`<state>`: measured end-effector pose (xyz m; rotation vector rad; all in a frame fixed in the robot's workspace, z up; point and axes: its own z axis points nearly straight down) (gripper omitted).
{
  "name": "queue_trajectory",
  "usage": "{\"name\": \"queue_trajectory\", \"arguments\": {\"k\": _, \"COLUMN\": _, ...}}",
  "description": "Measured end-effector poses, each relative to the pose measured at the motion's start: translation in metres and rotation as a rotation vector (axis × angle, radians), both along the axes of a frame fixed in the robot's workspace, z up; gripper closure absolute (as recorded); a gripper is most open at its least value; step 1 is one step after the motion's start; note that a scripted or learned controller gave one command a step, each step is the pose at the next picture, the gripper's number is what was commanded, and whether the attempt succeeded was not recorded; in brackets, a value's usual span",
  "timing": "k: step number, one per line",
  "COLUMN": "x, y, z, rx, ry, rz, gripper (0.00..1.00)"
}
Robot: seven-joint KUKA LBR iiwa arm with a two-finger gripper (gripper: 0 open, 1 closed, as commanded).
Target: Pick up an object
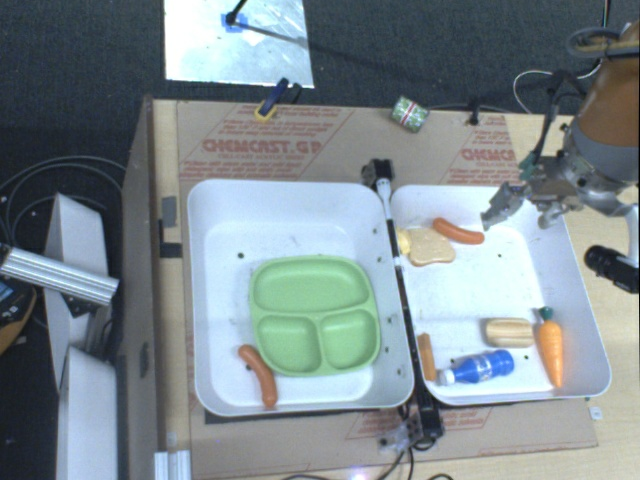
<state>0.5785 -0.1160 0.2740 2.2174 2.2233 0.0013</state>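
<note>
My gripper [522, 212] hangs over the far right part of the right bin [580, 298], its fingers spread open with nothing between them. Just left of it and lower, a small red-orange sausage [458, 232] lies beside a tan bread slice [428, 249]. Near the bin's front lie a bun [508, 331], a carrot [550, 349], a blue bottle [481, 368] and a thin orange stick [427, 356]. The left bin [222, 228] holds a green divided plate [315, 313] and another sausage [260, 375].
A black divider clip [381, 176] sits where the two bins meet. A small green can [409, 114] and a yellow-blue clamp [275, 99] lie on the cardboard behind the bins. Cables and metal parts crowd the left.
</note>
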Motion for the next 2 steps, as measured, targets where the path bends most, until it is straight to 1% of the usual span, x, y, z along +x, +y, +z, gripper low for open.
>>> {"name": "queue_trajectory", "arguments": {"k": 1, "x": 0.029, "y": 0.009, "z": -0.061, "rx": 0.0, "ry": 0.001, "rz": 0.001, "gripper": 0.0}}
{"name": "queue_trajectory", "arguments": {"k": 2, "x": 0.049, "y": 0.025, "z": -0.18, "rx": 0.0, "ry": -0.001, "rz": 0.001, "gripper": 0.0}}
